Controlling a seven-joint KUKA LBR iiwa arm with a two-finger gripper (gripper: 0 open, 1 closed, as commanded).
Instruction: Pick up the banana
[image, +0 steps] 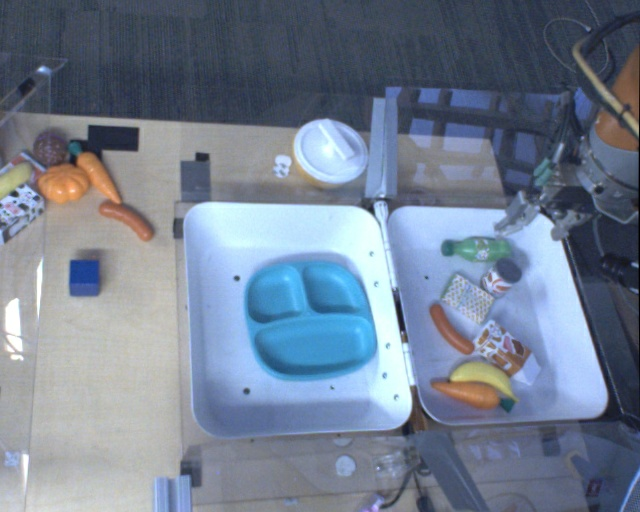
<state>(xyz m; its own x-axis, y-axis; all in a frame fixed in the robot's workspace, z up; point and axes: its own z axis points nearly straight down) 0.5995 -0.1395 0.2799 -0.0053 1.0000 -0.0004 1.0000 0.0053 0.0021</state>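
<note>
So the banana (484, 376) is sitting in the right bin (580, 330), down near its front edge, lying on its side with the long axis running roughly left-right and the dark tip toward the right. A carrot (465, 393) is tucked right against its front side, and a small printed carton (499, 347) is just behind it. Further back there's a sausage (451, 328), a checkered packet (466, 297), a little can (499, 275) and a green bottle (476, 247).

The gripper (530, 208) is way off at the bin's back right corner, well apart from the banana, nothing between its fingers, which look spread apart. The arm (610, 150) reaches in from the right, orange band up top.

Left bin (215, 330) has a blue divided tray (310, 318).
</note>
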